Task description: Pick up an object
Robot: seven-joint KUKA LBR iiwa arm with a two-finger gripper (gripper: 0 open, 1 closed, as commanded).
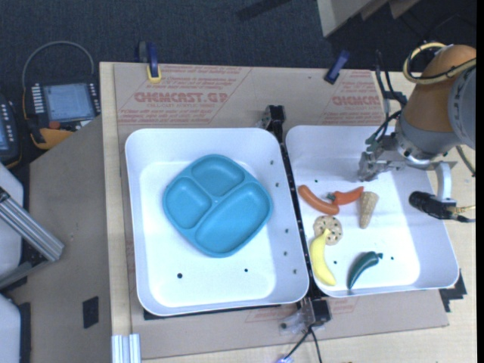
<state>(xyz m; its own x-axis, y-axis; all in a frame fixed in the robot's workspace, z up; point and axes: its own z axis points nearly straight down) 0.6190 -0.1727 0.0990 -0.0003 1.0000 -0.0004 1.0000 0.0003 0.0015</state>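
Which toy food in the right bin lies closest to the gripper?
The orange-red sausage: it sits just below the gripper, nearer than the cone, cookie, banana or green pepper.

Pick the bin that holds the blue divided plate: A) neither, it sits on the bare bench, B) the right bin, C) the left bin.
C: the blue divided plate lies inside the left bin, while the right bin holds the small food items such as the banana.

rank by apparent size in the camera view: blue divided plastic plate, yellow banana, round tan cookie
1. Blue divided plastic plate, largest by far.
2. Yellow banana.
3. Round tan cookie, smallest.
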